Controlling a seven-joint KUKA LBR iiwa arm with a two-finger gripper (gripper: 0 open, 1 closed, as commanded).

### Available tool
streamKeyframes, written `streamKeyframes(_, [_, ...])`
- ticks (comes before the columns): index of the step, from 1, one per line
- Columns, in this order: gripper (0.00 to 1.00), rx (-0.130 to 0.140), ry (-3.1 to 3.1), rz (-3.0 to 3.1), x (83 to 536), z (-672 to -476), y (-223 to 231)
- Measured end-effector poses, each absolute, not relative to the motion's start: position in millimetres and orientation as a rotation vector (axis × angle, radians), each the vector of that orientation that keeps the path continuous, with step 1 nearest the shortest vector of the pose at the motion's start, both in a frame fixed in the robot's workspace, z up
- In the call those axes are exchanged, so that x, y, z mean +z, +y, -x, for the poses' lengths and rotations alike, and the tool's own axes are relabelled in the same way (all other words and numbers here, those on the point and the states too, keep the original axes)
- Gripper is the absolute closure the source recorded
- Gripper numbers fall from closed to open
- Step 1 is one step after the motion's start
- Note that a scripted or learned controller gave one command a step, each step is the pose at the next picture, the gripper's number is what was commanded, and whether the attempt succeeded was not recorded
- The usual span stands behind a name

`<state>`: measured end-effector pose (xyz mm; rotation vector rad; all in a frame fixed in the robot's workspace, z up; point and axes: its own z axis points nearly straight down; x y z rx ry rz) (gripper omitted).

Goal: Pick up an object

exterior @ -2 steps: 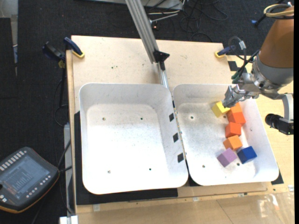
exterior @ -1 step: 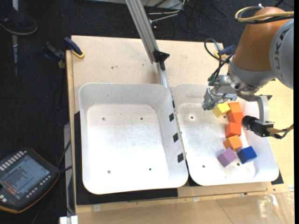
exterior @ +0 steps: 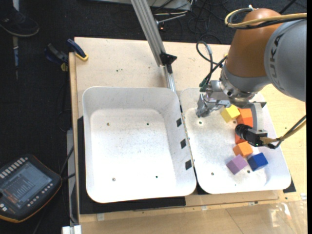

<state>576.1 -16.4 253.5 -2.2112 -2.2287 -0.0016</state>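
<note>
My hand [exterior: 203, 107], its grip state impossible to tell, hangs over the right bin [exterior: 209, 150] just beside the yellow block [exterior: 230, 113], so I should centre over that block before descending squarely.

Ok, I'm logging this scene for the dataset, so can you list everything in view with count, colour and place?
Left bin: one, white, left half of the bench.
Right bin: one, white, beside the left bin, holding the blocks.
Yellow block: one, upper part of the right bin, next to the tool.
Orange blocks: at least two, along the right bin's right side, partly hidden by the arm.
Purple block: one, lower right bin.
Blue block: one, right of the purple block.
Clamp: one, blue and yellow, bench's top left corner.
Pendant: one, grey and orange, floor at lower left.
Arm: one, grey and orange, from the right.
Tool: one, grey, over the right bin's upper left.
</note>
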Motion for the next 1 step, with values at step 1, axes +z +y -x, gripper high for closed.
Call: streamKeyframes(1, [1.0, -0.003, -2.23, 2.212, 246.8, -585.4, 44.4])
